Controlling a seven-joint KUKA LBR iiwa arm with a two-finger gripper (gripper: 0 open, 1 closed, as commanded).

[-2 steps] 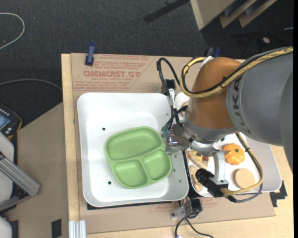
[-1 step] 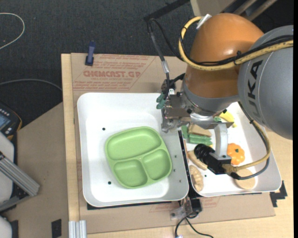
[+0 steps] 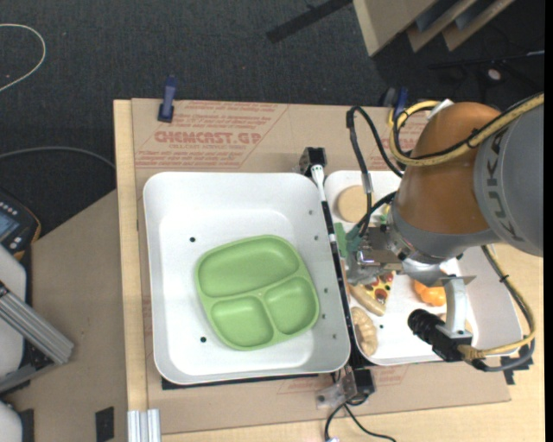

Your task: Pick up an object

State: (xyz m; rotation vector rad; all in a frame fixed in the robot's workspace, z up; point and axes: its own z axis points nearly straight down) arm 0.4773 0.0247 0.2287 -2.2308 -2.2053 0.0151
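Camera view: we see the arm (image 3: 458, 186) leaning low over the right bin (image 3: 492, 332), presumably to reach the small items heaped at its left side. The end effector (image 3: 373, 259) sits just above a pizza slice (image 3: 378, 295), orange piece (image 3: 430, 293) beside; whether it grips, we cannot tell. A green tray (image 3: 257, 291) lies in the left bin (image 3: 164, 259).

Dark grey carpet floor (image 3: 173, 43) surrounds the bench. Thin pale cable (image 3: 34, 39) loops on the floor, far left. Brown board bench top (image 3: 225, 134) with red printed lettering; blue clamp (image 3: 166, 99) at its far-left edge. Tan furniture (image 3: 432, 22) far right. Metal rail (image 3: 34, 328) near left. Even light.
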